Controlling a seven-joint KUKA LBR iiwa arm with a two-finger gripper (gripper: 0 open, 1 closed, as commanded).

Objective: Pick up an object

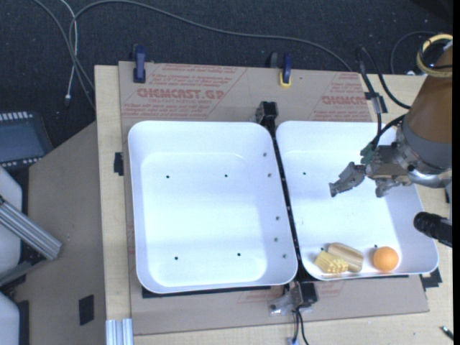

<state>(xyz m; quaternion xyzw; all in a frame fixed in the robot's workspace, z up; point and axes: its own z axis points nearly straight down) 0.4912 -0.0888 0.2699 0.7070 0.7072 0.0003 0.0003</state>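
Observation:
In the right bin (309, 149), three objects lie along the near edge: an orange ball (386, 258), a tan roll-shaped piece (347, 251) and a yellow ribbed piece (330, 264) touching it. My gripper (361, 186) hangs over the middle of that bin, well behind these objects. It is open, its fingers (343, 184) spread, with nothing between them.
The left bin (144, 214) sits beside the right one, their rims meeting along a dark strip (282, 192). Both rest on a cardboard sheet (180, 92) held by blue clamps (139, 63). A black part (433, 226) juts in at the right edge.

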